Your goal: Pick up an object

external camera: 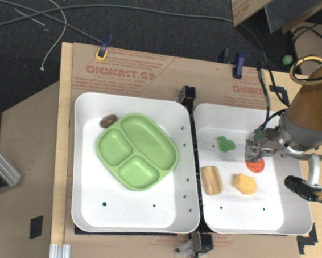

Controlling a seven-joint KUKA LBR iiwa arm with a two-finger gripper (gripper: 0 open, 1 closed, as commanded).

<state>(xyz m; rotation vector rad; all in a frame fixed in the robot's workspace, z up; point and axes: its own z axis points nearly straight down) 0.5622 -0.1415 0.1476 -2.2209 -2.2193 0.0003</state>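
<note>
Two white bins sit side by side on the cardboard-covered table (133, 71). The left bin (84, 203) holds a green divided plate (137, 150) with three compartments, lying flat near the bin's middle. A small brown object (109, 121) rests just beside the plate's upper-left edge, on the bin floor; too small to identify.

The right bin (271, 220) holds four small items. A green leafy piece (225, 144) lies in the upper-left part. A tan bread-like piece (212, 179) lies near the bin's left wall, lower down. A yellow piece (245, 184) sits to its right, apart from it. A red-orange object (255, 164) lies above the yellow piece, directly under the gripper.

The arm (315, 102) reaches in from the right, orange band above grey wrist. The gripper (255, 151) points down over the right bin, tips at or touching the top of the red-orange object. Cannot tell whether it is released or clenched; tips are too small and partly blend with the object. No object is clearly lifted.

Blue clamps (104, 45) pin the cardboard at the far edge. Black cables (271, 91) trail along the arm. A black clip (187, 94) sits between the bins at the far end.
</note>
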